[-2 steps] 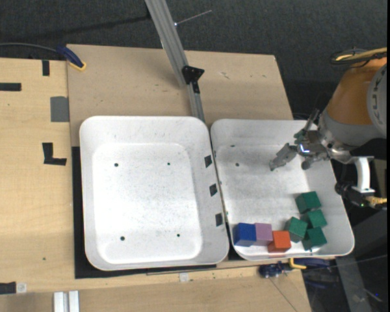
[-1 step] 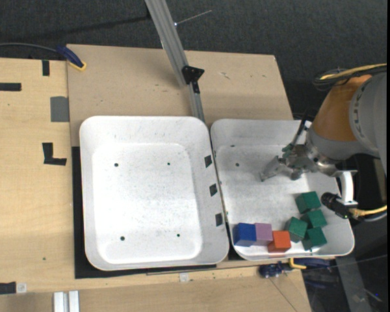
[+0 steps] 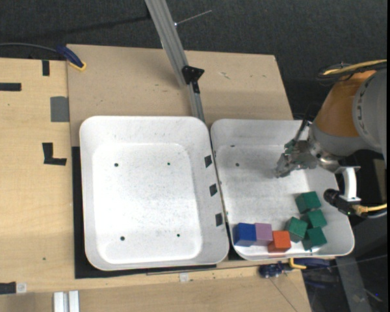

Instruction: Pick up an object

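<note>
Presently, candidate objects: blue block [image 3: 245, 233], lilac block [image 3: 264, 232], orange block [image 3: 281, 240] and green blocks [image 3: 310, 220], all lying along the near edge and corner of the right bin [image 3: 247, 138].
Tool [image 3: 287, 163]: above bare bin floor, apart from every block; finger state cannot be told.
Progress: nothing lifted; approach and grasp remain.
Obstacles: blocks touch one another and crowd the bin wall.
Surroundings: left bin [image 3: 94, 132]; counter [image 3: 26, 168]; metal pole [image 3: 171, 34].
</note>
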Controlling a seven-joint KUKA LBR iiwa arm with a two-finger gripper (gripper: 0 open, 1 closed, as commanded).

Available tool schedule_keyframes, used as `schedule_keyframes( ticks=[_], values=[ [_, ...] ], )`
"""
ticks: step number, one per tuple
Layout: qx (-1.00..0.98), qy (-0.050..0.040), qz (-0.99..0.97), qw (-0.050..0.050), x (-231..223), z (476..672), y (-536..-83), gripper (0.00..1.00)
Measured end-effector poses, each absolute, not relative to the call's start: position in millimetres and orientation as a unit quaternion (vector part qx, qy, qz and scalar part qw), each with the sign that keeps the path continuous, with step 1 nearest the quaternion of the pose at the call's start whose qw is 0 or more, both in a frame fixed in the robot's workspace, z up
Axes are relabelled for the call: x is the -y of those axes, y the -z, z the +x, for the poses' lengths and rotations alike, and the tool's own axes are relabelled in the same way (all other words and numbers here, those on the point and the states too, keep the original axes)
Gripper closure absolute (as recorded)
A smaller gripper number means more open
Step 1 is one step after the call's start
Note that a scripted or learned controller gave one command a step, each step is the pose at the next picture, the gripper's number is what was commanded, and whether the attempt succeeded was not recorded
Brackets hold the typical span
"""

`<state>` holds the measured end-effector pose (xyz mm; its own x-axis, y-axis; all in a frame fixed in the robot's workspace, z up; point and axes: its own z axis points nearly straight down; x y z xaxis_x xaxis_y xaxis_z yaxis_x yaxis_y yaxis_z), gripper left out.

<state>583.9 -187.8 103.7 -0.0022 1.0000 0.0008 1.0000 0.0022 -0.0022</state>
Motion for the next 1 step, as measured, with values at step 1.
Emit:
schedule_keyframes(
  ticks=[1],
  values=[
    [0.708,0.0011,-0.706,-0.002,180.1,592.5,-154.6,1.00]
  ],
)
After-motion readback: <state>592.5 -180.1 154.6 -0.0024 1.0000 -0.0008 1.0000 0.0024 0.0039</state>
